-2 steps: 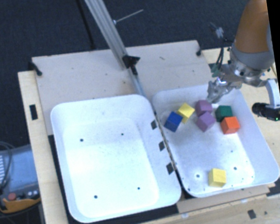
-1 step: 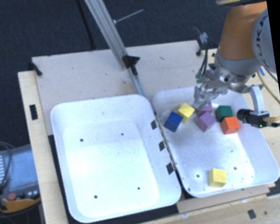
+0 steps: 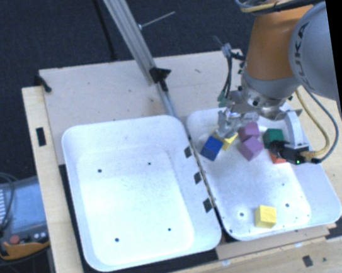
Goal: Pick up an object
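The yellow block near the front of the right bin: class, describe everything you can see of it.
The yellow block is a small cube-like piece, plain yellow, matte as it looks, lying turned at a slant to the bin's edges. It sits alone on the floor of the right bin, near its front rim, touching nothing else, apart from the cluster of blocks farther back.

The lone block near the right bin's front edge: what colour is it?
Yellow, seen in the camera view.

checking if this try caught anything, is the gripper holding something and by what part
It cannot be told. The gripper is low in the right bin just above the blue block, beside the purple blocks, but no object shows between its fingers.
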Action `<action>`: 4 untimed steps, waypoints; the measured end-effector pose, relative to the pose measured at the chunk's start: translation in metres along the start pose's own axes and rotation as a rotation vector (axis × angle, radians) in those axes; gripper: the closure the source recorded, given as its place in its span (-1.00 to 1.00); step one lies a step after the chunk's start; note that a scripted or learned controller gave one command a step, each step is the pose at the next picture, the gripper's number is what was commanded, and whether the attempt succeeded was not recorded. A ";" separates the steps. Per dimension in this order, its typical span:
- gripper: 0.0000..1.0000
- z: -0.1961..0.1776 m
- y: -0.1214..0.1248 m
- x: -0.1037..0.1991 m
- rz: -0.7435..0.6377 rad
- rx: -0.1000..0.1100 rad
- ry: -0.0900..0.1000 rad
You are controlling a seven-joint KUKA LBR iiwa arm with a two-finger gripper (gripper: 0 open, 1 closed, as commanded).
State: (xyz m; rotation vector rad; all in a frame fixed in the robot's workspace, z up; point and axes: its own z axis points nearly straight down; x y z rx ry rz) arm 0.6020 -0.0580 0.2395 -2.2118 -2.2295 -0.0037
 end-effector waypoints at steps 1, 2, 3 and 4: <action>1.00 0.009 -0.011 0.047 0.001 0.002 -0.001; 1.00 0.016 -0.024 0.091 0.002 0.003 -0.001; 1.00 0.017 -0.045 0.149 0.000 0.003 0.000; -1.00 0.017 -0.044 0.145 0.008 0.002 -0.002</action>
